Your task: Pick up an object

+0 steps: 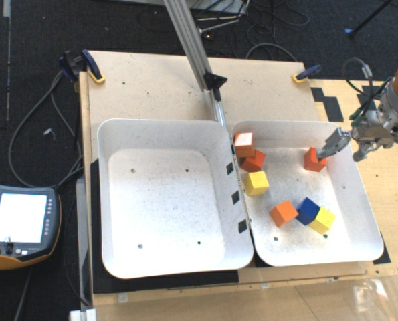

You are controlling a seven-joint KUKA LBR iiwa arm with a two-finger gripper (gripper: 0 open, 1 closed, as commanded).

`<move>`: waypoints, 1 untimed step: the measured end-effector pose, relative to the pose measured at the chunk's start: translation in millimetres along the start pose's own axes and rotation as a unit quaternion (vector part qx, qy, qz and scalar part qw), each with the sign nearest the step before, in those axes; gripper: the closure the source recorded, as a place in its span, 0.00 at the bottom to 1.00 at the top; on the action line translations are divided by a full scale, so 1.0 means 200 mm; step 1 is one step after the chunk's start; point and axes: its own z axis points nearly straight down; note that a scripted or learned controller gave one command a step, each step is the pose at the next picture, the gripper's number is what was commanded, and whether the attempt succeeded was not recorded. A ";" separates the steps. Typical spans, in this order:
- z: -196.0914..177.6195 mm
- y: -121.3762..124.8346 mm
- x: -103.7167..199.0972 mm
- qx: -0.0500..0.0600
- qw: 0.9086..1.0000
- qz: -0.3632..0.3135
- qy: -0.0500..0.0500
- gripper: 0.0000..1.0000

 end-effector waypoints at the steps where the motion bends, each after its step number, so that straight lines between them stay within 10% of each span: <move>1: 0.39 0.01 0.28 0.004 1.000 -0.003 0.002 0.00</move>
